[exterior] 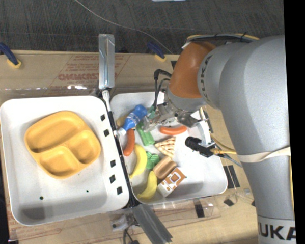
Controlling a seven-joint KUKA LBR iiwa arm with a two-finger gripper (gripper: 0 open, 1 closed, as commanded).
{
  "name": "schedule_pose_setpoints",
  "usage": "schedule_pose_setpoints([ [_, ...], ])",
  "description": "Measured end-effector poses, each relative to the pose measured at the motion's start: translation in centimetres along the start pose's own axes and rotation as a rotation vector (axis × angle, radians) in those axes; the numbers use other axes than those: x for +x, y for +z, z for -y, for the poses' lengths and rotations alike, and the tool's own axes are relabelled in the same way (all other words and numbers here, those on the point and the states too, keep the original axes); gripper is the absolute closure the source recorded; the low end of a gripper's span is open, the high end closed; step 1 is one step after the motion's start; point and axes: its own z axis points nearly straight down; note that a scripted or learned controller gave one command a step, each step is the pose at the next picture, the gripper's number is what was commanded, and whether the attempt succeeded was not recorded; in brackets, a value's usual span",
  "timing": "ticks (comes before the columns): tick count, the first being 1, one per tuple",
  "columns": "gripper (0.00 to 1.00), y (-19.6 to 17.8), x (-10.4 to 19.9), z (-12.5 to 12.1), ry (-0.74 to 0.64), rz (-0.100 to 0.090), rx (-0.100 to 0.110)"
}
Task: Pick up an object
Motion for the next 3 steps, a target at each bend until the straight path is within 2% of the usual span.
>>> schedule_pose_setpoints([
  [1, 1.00, 0.8, 1.6, -1.2, 0.365, 0.006, -0.016],
  [3, 1.00, -1.2, 1.7, -1.3, 0.355, 0.005, -0.014],
])
